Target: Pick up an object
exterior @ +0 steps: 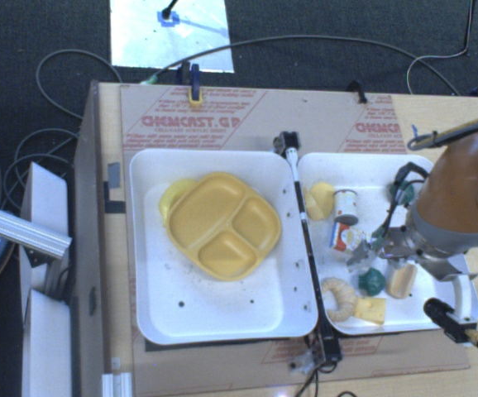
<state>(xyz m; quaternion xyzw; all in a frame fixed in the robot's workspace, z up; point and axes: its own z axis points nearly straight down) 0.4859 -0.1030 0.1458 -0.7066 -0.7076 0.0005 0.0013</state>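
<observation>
Two white bins (pixel 214 325) on, seemingly, cardboard (pixel 322 118).

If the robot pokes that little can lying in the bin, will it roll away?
Probably a bit. The can lies on its side in the right bin, and round sides tend to roll. It likely won't go far: the yellow lump sits close on one side and the bin's wall would stop it. It looks stiff, so it shouldn't squash.

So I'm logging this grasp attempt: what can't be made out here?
- Gripper: fingers blurred among the right bin's items; open or shut unclear.
- Can: label too small to read.
- Yellow item in the left bin: mostly hidden under the yellow divided plate.
- Arm: cut off by the right edge.
</observation>
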